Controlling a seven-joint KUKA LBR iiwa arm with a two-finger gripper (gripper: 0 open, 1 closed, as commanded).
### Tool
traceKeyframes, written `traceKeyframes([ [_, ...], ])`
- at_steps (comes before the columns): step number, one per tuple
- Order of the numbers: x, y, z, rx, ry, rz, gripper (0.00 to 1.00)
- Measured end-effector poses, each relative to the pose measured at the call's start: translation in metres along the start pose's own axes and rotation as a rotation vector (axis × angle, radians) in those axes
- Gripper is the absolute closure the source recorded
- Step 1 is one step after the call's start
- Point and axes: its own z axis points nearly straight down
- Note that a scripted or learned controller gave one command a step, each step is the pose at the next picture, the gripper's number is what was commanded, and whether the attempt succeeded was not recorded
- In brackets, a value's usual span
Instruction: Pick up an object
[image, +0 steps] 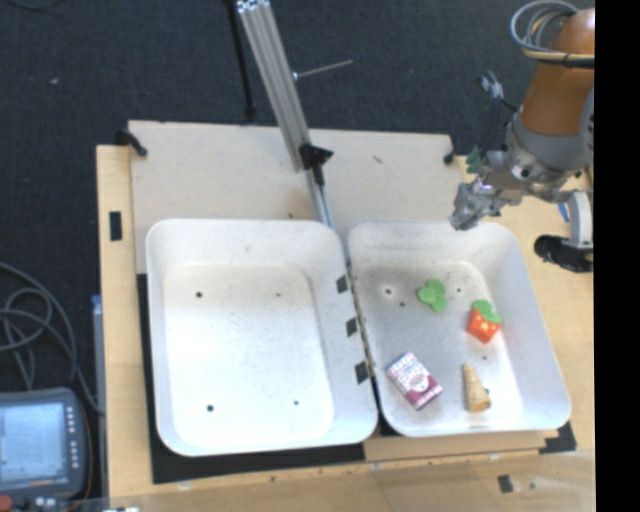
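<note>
Hanging above the far rim of the right bin (535, 300), the gripper (466, 215) points down at the bin's back edge; whether its jaws stand apart or together cannot be told, and nothing shows between them. The grey arm (545, 110), with its orange band, reaches in from the right. Inside the right bin lie four objects, all well apart from the gripper: a green piece (432, 294) near the middle, a red strawberry toy (484, 322) with a green top to its right, a pink carton (414, 381) at the near side, and a tan cone (475, 388) just beside the carton. The left bin (160, 300) adjoins the right one. A slanted metal post (283, 90) rises behind the bins.
</note>
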Motion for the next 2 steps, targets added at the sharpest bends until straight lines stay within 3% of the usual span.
traceKeyframes([
  [2, 0.123, 0.01, 0.001, 0.001, 0.002, -0.002, 1.0],
])
